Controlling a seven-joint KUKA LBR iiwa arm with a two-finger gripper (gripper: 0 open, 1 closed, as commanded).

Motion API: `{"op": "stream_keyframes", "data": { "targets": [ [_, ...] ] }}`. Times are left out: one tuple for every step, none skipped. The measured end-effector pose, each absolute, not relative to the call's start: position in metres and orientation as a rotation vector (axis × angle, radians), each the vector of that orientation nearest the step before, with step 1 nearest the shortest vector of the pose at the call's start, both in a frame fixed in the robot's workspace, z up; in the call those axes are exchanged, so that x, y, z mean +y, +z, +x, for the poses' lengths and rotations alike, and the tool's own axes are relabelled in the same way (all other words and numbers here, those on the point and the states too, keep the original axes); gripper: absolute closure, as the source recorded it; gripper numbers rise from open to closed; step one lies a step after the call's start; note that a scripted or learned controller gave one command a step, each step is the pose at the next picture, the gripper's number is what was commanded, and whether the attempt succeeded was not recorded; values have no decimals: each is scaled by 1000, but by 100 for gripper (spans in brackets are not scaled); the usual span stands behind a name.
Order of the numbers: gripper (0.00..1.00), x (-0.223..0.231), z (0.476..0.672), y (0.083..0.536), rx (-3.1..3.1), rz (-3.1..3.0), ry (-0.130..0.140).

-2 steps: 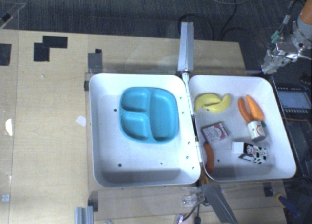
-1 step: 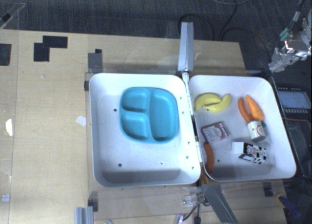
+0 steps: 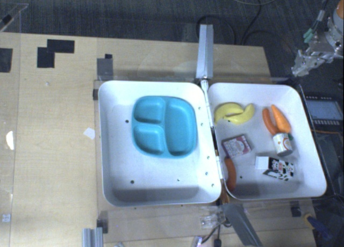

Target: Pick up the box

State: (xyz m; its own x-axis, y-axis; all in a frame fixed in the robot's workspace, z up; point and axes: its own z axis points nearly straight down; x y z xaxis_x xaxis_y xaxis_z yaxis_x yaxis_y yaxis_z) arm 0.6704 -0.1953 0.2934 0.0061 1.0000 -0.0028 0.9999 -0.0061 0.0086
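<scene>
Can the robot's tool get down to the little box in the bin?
Probably yes. The tool hangs above the right bin's far corner, and the box lies flat with nothing on top, just the banana nearby.

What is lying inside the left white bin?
Inside the left white bin lies one blue plastic tray with three compartments. The bin floor under it is covered from view.

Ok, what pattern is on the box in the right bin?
Black-and-white cow-like patches on the box, seen in the camera view.
</scene>
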Motion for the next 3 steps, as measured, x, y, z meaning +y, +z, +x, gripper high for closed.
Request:
{"op": "stream_keyframes", "data": {
  "targets": [
    [100,-172,670,275,2338,2087,7],
    [100,-203,670,251,2387,2031,6],
    [100,-205,670,239,2332,2094,8]
  ]
}}
